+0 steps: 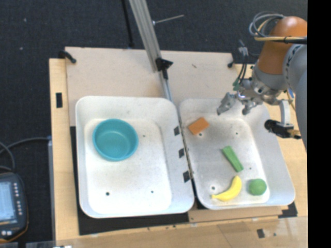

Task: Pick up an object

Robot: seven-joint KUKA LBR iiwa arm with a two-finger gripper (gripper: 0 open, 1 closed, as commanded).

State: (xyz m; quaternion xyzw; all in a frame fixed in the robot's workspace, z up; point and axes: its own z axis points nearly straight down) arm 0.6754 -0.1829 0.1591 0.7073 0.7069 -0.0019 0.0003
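Gripper (237,104) with fingers spread apart, holding nothing, above far edge of right bin (269,154); orange block (198,126) just left, lower.

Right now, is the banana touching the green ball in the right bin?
Apart. The camera view shows a strip of bare white bin floor between the banana and the green ball; the banana's upper tip stops short of the ball.

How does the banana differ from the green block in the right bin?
The banana is yellow and curved; the green block is green and straight-sided. The banana lies near the bin's front edge beside the green ball; the green block lies nearer mid-bin. Both lie flat in the right bin, apart from the claw.
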